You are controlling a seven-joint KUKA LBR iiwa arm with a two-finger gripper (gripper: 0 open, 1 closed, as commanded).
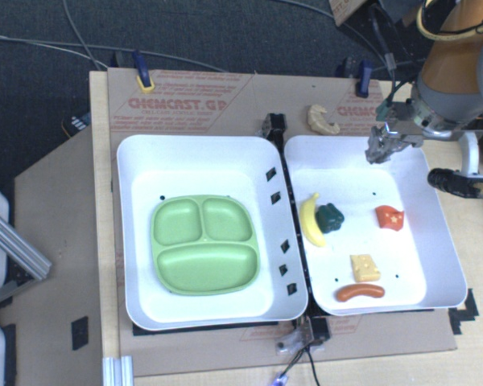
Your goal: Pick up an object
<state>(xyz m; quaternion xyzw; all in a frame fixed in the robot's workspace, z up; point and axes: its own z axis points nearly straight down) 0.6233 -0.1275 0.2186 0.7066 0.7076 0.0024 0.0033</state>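
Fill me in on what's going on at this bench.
A robot arm reaches in from the right, its gripper hovering over the back edge of the right bin. That bin holds a banana, a dark green piece, a red piece, a cheese wedge and a sausage, all lying untouched. The left bin holds a green divided plate.

The arm (455,63) reaches in from the right, orange band above a grey wrist. Its gripper (380,153) points downward, nothing visible between the fingers.
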